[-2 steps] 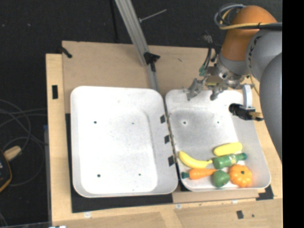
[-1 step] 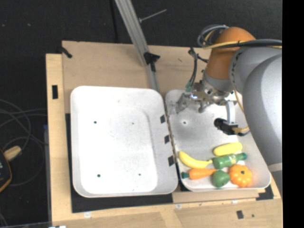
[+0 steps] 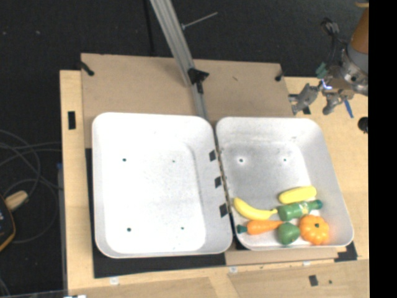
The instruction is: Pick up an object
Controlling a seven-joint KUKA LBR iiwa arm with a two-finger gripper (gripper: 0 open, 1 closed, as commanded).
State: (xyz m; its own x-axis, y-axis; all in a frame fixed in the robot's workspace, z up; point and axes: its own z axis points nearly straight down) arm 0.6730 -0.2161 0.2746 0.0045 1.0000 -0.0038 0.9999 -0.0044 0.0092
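**Crowded corner, risky pick**

Your end effector (image 3: pixel 317 98) hovers spread apart and unladen beyond the right bin (image 3: pixel 273 135). The banana (image 3: pixel 251 210), carrot (image 3: pixel 263 226) and pumpkin (image 3: pixel 314 228) crowd its near corner, touching; a descent there may nudge neighbours or strike the bin wall.

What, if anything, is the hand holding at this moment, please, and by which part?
Nothing: the hand hangs apart beyond the right bin, fingers open.

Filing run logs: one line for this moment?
tool: open, above right bin's far right corner | holding: nothing | toys: clustered, near right corner | left bin
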